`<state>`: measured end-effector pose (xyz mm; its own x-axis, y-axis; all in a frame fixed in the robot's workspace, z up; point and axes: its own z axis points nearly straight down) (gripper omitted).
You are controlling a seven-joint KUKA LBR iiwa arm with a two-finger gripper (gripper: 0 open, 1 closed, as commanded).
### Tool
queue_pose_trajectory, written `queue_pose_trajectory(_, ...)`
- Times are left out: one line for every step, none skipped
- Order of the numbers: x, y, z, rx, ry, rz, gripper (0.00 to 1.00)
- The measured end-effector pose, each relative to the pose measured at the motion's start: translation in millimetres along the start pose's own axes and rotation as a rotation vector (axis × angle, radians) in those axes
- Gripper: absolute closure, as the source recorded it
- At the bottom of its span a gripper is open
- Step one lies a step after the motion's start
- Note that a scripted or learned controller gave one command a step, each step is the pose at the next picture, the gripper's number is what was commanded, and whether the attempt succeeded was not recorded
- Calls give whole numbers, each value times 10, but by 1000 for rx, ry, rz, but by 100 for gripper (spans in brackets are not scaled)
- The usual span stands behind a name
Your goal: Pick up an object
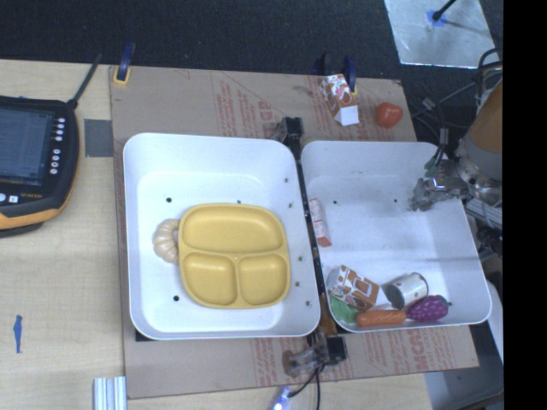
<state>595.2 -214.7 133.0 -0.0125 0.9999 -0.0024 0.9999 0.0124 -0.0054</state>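
Item: my gripper (425,192). It sits over the right bin (389,229), close to that bin's right wall. The fingers are small and blurred here, so I cannot tell how far apart they stand, and nothing is visible between them.

Item: items for picking, all well apart from my fingers, toward the near edge of the same bin. A small carton (354,288) with a brown and white pattern lies down and to the left of me. Under it shows a green piece (342,312). A carrot (381,318) lies just beside the carton, along the front wall. A tin can (405,289) lies on its side, nearly straight below my fingers. A bunch of purple grapes (427,308) lies touching or just beside the can.

Item: a slim pink packet (319,222), far to my left, against the left wall of this bin.

Item: the left bin (154,156), farther left still. It holds a yellow divided plate (233,254), with a pale rounded thing (166,240) at the plate's far side from me.

Item: on the cardboard beyond the bins, up and left of me, a small box (339,97) and a red ball (389,114).
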Motion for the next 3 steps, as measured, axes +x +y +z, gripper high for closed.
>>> queue_pose_trajectory(-10,1,-104,0,-1,-1,100)
queue_pose_trajectory(-20,1,-207,-1,-2,-2,100)
queue_pose_trajectory(-30,2,-310,-1,-3,-3,100)
